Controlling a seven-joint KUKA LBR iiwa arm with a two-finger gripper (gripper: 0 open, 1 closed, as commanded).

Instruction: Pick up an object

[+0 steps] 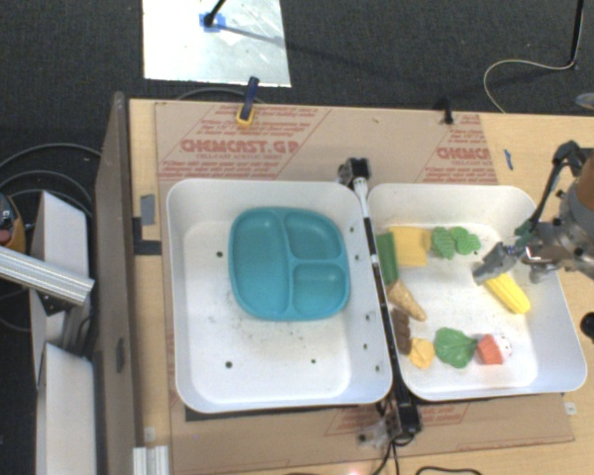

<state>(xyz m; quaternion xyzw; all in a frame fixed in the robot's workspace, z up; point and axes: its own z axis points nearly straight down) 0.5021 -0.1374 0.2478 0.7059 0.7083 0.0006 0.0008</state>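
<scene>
Object: yellow corn cob [508, 292], lying slanted in the right bin [554, 354].
Claw [497, 262]: touching the cob's upper end; grip cannot be told.
Worktop [277, 132]: brown printed cardboard; dark carpet beyond.

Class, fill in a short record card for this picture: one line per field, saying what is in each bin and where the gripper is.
Left bin: a teal divided plate
Right bin: toy food pieces
Near the divider: green stick, yellow block, brown piece
Far side: green leafy piece
Near side: green lump, red and white piece
Right part: yellow corn cob
Gripper: over the right bin, just above the corn cob
Finger state: cannot tell
</scene>
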